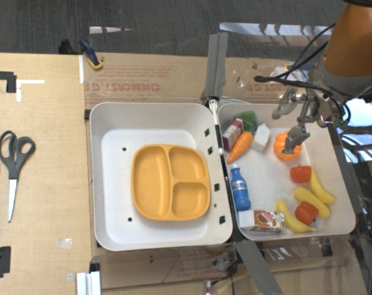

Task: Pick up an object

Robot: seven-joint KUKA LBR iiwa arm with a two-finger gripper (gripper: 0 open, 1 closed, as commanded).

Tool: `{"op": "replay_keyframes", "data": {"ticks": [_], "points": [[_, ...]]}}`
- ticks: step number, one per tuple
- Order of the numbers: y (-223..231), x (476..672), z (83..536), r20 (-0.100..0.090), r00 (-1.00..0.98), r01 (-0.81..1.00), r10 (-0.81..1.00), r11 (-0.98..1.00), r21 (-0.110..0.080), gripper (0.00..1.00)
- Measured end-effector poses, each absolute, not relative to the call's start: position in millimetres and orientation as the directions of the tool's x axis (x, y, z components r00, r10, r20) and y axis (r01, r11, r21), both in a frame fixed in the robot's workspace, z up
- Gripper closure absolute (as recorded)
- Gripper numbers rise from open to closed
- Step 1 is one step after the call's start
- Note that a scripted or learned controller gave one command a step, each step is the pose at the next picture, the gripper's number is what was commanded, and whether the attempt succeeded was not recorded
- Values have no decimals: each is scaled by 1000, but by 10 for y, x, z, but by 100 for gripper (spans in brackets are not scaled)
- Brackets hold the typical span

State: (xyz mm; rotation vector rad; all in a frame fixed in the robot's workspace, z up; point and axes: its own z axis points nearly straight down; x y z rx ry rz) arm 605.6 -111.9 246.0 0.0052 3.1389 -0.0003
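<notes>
My gripper [294,139] hangs over the back right part of the right bin [267,169], right above a small orange round fruit [284,150] and touching or nearly touching its top. Around it in that bin lie a carrot [240,146], a white cube [260,135], a maroon box [233,131], a green item [248,118], a blue bottle [239,188], red pieces [300,174], yellow bananas [321,190] and a small carton [269,220]. The grey arm with its orange band [353,35] comes in from the upper right.
The left bin [109,165] holds a yellow divided plate [171,182]. Scissors [13,158] lie on the wooden bench at the far left. A blue-and-yellow clip [90,53] sits behind the left bin. Cables [308,54] trail beside the wrist.
</notes>
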Motion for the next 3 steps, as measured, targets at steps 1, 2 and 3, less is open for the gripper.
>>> {"op": "replay_keyframes", "data": {"ticks": [1,2,3], "points": [[-1476,6331,1317,-4,-1000,-29,-29,1000,-1,0],[-1943,6129,943,-6,-994,106,106,994,0,0],[-1933,6153,1059,-12,-995,102,102,995,-2,100]]}}
